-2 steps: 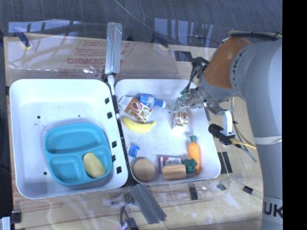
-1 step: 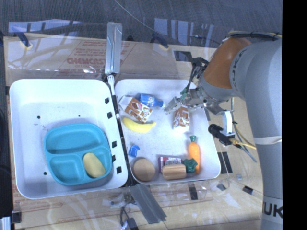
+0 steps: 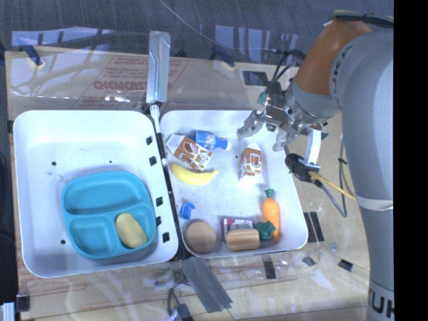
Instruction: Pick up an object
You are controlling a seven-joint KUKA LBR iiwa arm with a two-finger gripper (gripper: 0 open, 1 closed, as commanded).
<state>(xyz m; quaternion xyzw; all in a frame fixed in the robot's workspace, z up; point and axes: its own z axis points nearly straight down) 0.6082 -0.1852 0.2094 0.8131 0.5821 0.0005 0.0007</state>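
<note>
While no single object is marked out by the task, the nearest candidate to the tool [image 3: 266, 127] is a small brown-and-white carton [image 3: 251, 162] lying in the upper right part of the right white bin [image 3: 294, 199], just below the tool and apart from it. I cannot tell whether the tool is open or closed; nothing shows between its tips.

To the left in the same bin lie a second brown-and-white carton [image 3: 193, 154], a blue-and-white packet [image 3: 208, 140] touching its upper edge, and a yellow plastic banana [image 3: 193, 174] just beneath them. An orange toy carrot with a green top [image 3: 270, 210] lies along the right wall. Along the near wall sit a round tan ball [image 3: 199, 236], a tan bread-like block [image 3: 242, 239] and a dark green piece [image 3: 265, 230] beside the carrot's lower end. A small blue piece [image 3: 186, 210] rests by the left wall.

The left white bin [image 3: 40, 152] holds a blue plastic tray with 3 compartments [image 3: 103, 196], and a yellow oval toy [image 3: 132, 230] lies in its lower right compartment.

The grey arm with its orange band [image 3: 324, 55] reaches over the right bin's far right corner. Both bins sit side by side on the worktop [image 3: 328, 246].
</note>
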